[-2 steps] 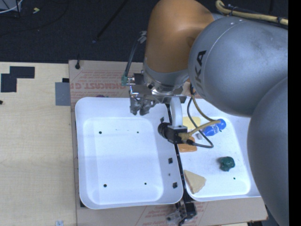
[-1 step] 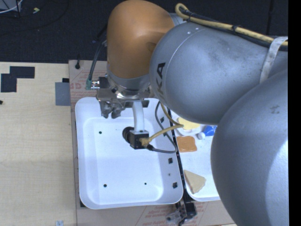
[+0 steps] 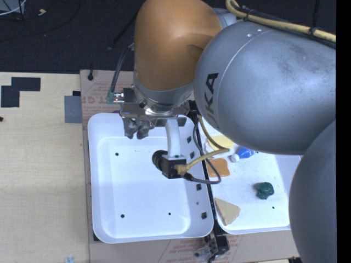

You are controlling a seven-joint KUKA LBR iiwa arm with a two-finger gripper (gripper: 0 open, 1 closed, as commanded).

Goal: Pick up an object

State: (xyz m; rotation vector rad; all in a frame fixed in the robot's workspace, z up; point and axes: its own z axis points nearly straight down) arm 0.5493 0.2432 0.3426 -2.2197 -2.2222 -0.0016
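My gripper (image 3: 137,129) hangs over the far left part of the left bin (image 3: 104,201), below the orange band of the wrist. Nothing shows in it. The objects lie in the right bin (image 3: 274,219): a small dark green lump (image 3: 265,189) near its right side, a tan wedge (image 3: 227,210) at its front left corner, an orange flat piece (image 3: 219,167) and a yellow piece (image 3: 222,142) by its left wall, and a blue and white item (image 3: 243,153) partly hidden under the arm.
The big grey arm covers the far half of the right bin. The divider between the bins (image 3: 204,190) runs just right of the gripper. Pale wooden bench (image 3: 38,163) spreads to the left.
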